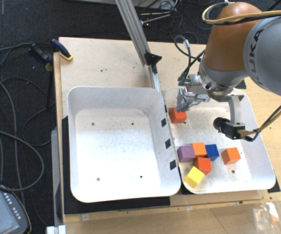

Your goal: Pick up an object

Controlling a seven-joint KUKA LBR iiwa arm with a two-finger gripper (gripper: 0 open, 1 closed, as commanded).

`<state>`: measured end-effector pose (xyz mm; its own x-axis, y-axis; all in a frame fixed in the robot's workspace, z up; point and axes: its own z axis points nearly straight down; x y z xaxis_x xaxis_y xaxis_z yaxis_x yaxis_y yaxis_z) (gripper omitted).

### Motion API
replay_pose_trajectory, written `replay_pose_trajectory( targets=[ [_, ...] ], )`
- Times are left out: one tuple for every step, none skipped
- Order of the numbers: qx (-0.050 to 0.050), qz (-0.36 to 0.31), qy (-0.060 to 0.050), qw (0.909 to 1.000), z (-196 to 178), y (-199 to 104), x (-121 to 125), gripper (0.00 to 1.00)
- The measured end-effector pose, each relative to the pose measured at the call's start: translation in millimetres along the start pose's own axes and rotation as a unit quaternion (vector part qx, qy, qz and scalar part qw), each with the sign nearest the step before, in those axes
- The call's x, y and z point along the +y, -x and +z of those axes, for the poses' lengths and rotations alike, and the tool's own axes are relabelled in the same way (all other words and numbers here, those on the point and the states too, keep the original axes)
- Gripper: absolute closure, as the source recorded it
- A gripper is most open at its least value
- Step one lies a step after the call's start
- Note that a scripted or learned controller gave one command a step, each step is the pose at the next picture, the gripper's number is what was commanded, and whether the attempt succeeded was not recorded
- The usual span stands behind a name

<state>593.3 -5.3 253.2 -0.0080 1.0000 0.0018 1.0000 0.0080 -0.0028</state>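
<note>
My gripper (182,107) hangs over the far left corner of the right bin (260,147), directly above a red-orange cube (177,116). Its tip meets the cube's top edge, and the wrist hides how it stands around the cube. Closer to the front of the same bin, a purple cube (185,153), an orange cube (199,148), a blue cube (211,151) and a red cube (204,165) sit bunched together. A yellow cube (194,177) lies at the front, and another orange cube (231,155) sits apart to the right.
The left bin (116,140) lies beside the right one, sharing a raised rim. A slanted metal post (135,26) runs down to the bins' far junction. Cables and a black fitting (228,127) hang from the arm over the right bin.
</note>
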Motion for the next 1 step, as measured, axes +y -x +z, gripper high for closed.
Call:
replay_pose_trajectory(
  targets=[
    [0.0,0.0,0.001,1.0,-4.2,-46.4,-20.9,1.0]
  ],
)
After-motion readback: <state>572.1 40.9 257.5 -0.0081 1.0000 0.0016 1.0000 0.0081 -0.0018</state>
